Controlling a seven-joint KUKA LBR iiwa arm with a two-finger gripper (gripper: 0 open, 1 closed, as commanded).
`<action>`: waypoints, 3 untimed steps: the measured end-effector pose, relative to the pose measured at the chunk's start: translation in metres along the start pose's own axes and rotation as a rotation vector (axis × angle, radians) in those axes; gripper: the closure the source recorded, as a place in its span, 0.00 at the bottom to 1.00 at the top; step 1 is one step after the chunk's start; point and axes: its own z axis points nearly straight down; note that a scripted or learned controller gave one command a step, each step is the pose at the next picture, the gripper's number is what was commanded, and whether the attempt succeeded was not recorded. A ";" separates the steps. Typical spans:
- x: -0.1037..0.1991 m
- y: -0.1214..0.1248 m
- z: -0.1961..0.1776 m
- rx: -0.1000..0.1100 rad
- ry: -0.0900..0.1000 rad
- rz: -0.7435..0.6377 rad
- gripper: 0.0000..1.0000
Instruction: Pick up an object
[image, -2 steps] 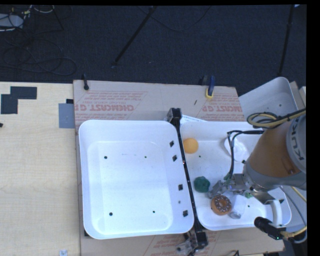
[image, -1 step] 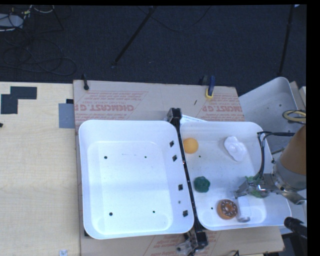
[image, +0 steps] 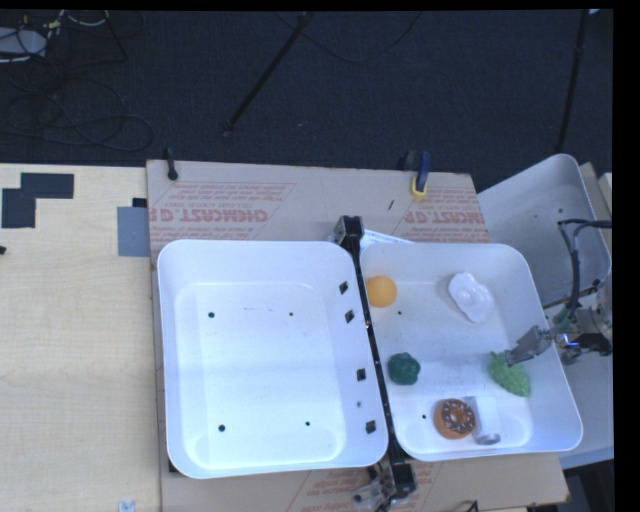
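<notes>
The leaf (image: 511, 377), a light green thing, lies near the right wall of the right bin (image: 540, 440). The gripper (image: 527, 347) reaches in over that wall, its tip just above the leaf; whether it grips cannot be told. Also in this bin: an orange ball (image: 381, 291), a white lump (image: 470, 297), a dark green piece (image: 404, 368), a doughnut (image: 455, 418)

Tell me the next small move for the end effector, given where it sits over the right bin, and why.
Probably a short drop straight down onto the green leafy piece. The end effector hangs at that piece's upper edge near the right bin wall, with nothing seen gripped. The donut, dark green lump, orange ball and white object lie farther off.
</notes>
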 end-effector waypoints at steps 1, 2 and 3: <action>0.000 -0.002 -0.004 0.010 0.005 0.002 1.00; 0.043 0.001 -0.079 0.003 0.004 -0.006 1.00; 0.020 -0.003 -0.003 0.018 0.006 0.001 1.00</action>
